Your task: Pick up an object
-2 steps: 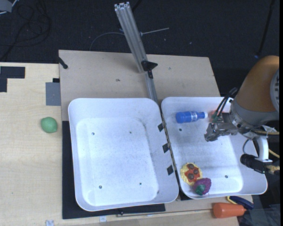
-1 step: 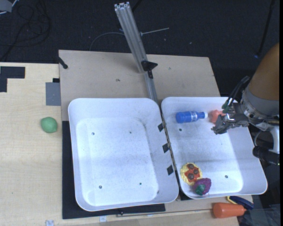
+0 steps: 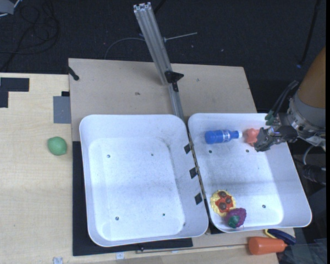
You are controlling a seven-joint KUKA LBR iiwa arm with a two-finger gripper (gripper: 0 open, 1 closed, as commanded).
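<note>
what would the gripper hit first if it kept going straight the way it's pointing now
Probably the small orange-pink object directly ahead of the black two-finger gripper, then the blue plastic bottle lying beyond it. Height is hard to judge, so it might pass above them.

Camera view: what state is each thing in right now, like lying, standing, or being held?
Blue bottle: lying on its side in the right bin.
Orange-pink object: beside the bottle's cap end, at the gripper.
Yellow toy: resting near the bin's front.
Green ball: on the bench, outside the bins.
</note>
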